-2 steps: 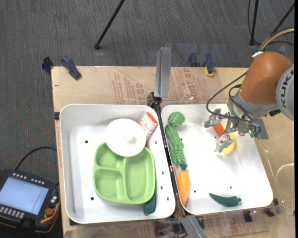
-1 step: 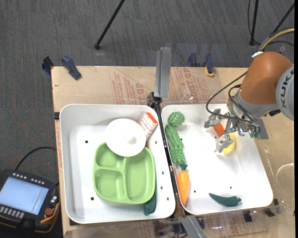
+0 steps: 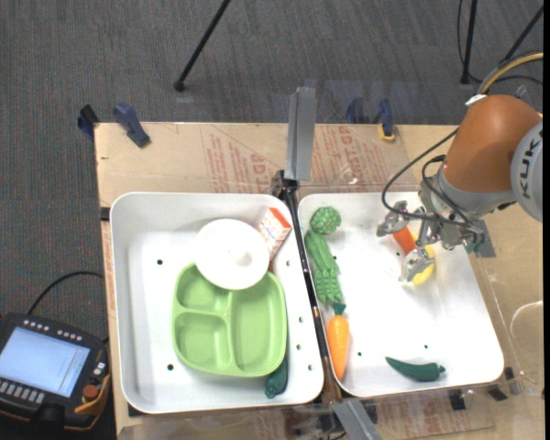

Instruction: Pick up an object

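My gripper (image 3: 403, 244) hangs over the upper right of the right bin (image 3: 467, 337), fingers spread apart and open. A small orange-red piece (image 3: 403, 238) shows between the fingers; I cannot tell whether they touch it. A yellow piece (image 3: 424, 273) lies just beside the lower finger. Along the right bin's left wall lie a green leafy head (image 3: 325, 218), a long green vegetable (image 3: 324, 269) and a carrot (image 3: 338, 342). A green chili (image 3: 415, 368) rests near the front edge.
The left bin (image 3: 133, 282) holds a green divided tray (image 3: 229, 328), a white round plate (image 3: 233, 253), a small orange-and-white carton (image 3: 275, 229) and a dark green item (image 3: 276, 381). A tablet (image 3: 41, 360) sits at the bottom left.
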